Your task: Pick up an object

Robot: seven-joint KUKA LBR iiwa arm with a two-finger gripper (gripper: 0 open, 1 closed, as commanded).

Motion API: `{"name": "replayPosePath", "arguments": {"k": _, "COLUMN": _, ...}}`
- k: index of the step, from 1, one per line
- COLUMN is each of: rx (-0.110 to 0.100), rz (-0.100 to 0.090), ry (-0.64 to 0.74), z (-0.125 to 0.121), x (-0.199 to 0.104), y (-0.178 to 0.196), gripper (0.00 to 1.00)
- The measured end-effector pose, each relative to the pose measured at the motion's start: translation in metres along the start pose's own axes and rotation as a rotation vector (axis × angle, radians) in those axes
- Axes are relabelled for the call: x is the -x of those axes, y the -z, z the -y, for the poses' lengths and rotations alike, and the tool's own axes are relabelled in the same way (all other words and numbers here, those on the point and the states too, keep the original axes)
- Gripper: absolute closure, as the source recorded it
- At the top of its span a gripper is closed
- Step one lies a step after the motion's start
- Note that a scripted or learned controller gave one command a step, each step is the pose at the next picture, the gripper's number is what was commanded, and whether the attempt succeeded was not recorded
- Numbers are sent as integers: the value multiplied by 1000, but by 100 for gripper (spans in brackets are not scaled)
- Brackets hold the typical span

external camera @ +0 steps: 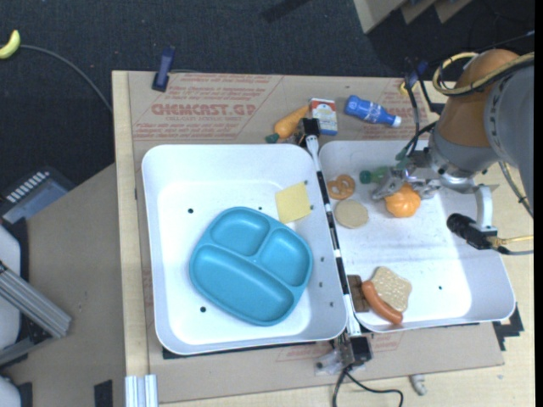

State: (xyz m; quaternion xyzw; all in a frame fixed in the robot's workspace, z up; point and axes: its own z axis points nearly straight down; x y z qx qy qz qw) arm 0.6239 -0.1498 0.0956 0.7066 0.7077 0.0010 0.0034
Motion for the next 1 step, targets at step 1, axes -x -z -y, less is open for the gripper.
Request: {"name": "replayPosePath", "arguments": {"k": 1, "rx": -2, "rz": -4, "ry": 1, "z": 3, "x": -76, "y": 91, "gripper": 100}}
